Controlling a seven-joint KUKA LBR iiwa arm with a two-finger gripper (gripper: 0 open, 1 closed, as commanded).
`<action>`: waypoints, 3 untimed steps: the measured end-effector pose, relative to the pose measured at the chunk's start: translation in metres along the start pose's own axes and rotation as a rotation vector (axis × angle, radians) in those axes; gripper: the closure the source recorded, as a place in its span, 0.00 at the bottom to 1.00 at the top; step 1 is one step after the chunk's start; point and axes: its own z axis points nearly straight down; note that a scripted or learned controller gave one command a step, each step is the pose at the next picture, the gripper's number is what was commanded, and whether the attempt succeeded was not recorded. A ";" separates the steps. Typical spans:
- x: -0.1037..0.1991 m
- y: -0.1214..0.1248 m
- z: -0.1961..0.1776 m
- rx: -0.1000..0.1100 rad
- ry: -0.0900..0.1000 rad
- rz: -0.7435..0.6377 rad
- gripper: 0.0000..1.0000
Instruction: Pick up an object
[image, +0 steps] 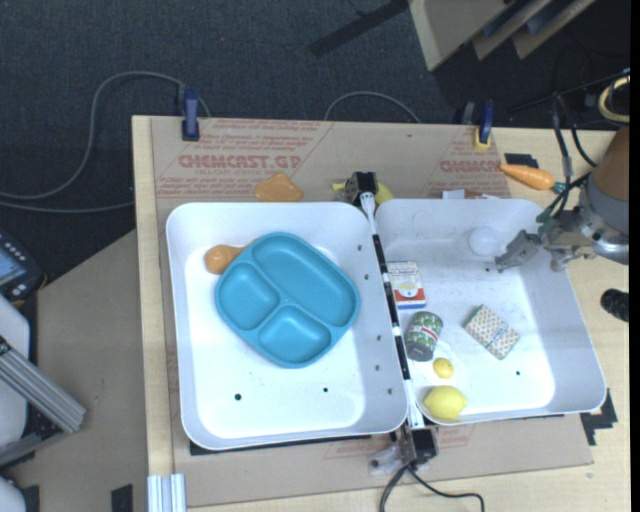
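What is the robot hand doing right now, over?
Gripper over right bin, holding nothing. Patterned box, green can, lemon lying untouched. Nothing blocking.

In the right white bin (560, 330), a small patterned box (492, 331) lies flat and skewed at centre. At nine o'clock from it stand a red-and-white carton (405, 284) and a green can (423, 335); a yellow lemon (445, 402) sits at seven o'clock.

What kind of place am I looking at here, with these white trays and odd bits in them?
Most likely a robotics lab test bench. A robot arm reaches over two white bins clamped to a board, cables trail across the floor, and the bins hold test props such as a blue plate and a lemon.
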 end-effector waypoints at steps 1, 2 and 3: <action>0.115 -0.034 0.005 0.015 0.010 -0.006 0.00; 0.117 -0.039 0.080 0.004 0.004 0.000 0.00; 0.105 -0.060 0.079 0.013 0.007 0.002 0.00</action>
